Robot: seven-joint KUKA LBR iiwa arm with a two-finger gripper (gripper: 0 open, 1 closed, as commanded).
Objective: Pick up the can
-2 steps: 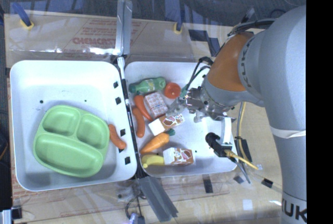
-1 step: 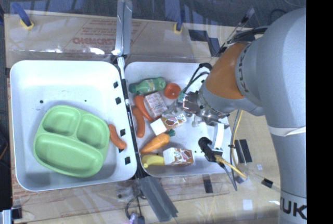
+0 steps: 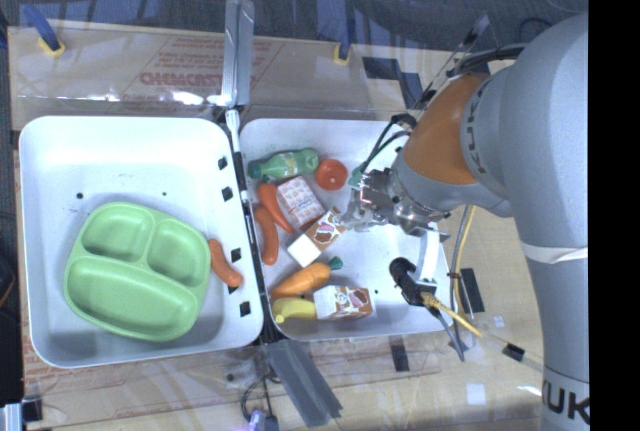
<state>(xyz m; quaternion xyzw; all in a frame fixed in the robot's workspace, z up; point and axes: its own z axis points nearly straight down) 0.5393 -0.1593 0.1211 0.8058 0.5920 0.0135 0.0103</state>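
Over the glossy white right bin [image 3: 300, 133], a metallic gripper [image 3: 362, 209], grip state indiscernible, beside small printed cartons [image 3: 299, 202].

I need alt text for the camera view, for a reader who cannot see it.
A grey arm reaches from the right, its hand low over the right bin, which holds cartons, carrots, a green bottle and a tomato. The left bin holds a green tray and a carrot.

Red mirrored print on the clear sheet [image 3: 180, 69] behind the bins: illegible. White letters "UK" appear on the arm base [image 3: 565, 404].
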